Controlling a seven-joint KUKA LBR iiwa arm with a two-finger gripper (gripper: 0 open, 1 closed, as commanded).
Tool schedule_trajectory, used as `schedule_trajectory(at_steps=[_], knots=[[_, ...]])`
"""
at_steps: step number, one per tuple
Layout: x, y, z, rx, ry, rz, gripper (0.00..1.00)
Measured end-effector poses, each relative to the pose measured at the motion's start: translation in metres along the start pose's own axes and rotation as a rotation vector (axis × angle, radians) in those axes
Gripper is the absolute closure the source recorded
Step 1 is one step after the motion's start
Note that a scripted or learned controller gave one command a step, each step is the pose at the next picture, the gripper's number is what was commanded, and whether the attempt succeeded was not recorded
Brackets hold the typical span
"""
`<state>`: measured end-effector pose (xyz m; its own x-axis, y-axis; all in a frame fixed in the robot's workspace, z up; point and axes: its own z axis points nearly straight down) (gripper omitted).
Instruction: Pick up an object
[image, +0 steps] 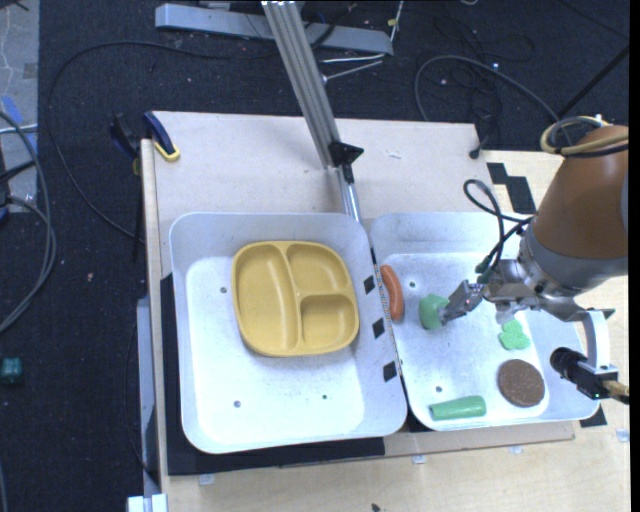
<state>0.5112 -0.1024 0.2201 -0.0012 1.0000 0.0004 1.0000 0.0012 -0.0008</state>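
Observation:
In the right bin (420, 235) lie several toy foods. An orange-red sausage (393, 292) rests by the bin's left wall. A small green rounded piece (432, 311) sits near the middle, and my gripper (457, 304) is right beside it on its right, touching or nearly touching it. A light green leafy piece (514, 334) lies under the wrist area. A brown round patty (521, 383) and a green cylinder (458, 407) sit near the bin's front. The arm comes in from the right, its orange band (588, 205) above the wrist.
The left bin (200, 340) holds a yellow divided plate (296, 298). A slanted metal pole (312, 85) rises behind the bins. Black cables run from the wrist over the right bin's back part. Bare wooden bench surrounds both bins.

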Motion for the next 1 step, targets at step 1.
schedule_trajectory(at_steps=[1], knots=[[0.0079,0.0010,0.0613,0.005,0.001,0.001,0.00]])
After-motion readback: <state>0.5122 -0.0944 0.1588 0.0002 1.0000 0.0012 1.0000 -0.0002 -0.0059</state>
